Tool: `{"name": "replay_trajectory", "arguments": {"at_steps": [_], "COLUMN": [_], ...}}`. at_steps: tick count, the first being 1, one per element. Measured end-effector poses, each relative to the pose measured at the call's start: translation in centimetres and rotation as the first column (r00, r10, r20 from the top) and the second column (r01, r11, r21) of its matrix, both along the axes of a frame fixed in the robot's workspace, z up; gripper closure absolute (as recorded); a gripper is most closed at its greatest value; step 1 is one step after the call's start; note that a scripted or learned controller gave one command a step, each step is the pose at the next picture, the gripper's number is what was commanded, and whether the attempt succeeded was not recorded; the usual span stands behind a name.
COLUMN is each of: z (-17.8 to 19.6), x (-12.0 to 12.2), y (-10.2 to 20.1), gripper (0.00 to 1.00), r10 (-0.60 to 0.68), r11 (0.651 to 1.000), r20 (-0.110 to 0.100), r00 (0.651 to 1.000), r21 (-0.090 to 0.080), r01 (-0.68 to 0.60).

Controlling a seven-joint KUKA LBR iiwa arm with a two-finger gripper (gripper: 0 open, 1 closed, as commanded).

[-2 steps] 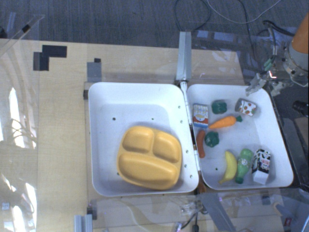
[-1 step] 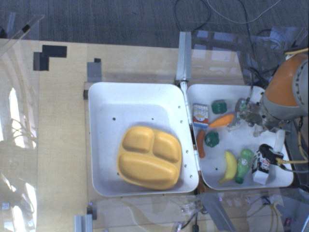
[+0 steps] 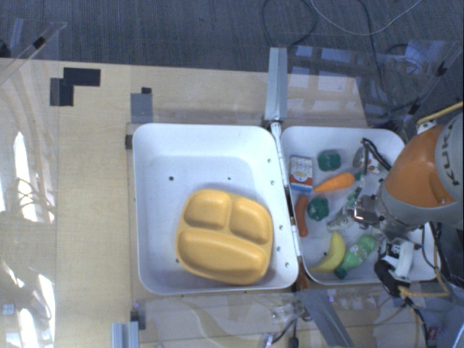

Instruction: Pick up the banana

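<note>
The yellow banana [image 3: 332, 253] lies curved near the front wall of the right bin [image 3: 384, 138]. Just to its right, a green bottle [image 3: 359, 253] touches it. My gripper [image 3: 350, 214] hangs over the middle of the right bin, a little behind and to the right of the banana. It is above the toys, and nothing can be seen held in it. The arm's orange band [image 3: 424, 171] is over the bin's right side.
Also in the right bin are an orange carrot [image 3: 335, 183], two green toys [image 3: 330, 160] [image 3: 317, 208], a red piece [image 3: 301, 224] and a small carton [image 3: 301, 170]. A yellow sectioned tray [image 3: 226, 235] sits in the left bin [image 3: 156, 194].
</note>
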State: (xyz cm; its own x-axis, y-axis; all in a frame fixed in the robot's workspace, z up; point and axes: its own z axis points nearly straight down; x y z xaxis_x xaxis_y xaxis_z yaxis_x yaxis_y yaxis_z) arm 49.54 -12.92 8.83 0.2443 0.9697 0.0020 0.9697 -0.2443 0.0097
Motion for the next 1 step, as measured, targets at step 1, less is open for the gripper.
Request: {"name": "replay_trajectory", "arguments": {"at_steps": [1], "z": [0.0], "x": [-0.36], "y": [2.03], "gripper": [0.0], "r10": [-0.077], "r11": [0.997], "r20": [0.006], "r00": [0.997], "r21": [-0.005], "r01": [0.077]}}
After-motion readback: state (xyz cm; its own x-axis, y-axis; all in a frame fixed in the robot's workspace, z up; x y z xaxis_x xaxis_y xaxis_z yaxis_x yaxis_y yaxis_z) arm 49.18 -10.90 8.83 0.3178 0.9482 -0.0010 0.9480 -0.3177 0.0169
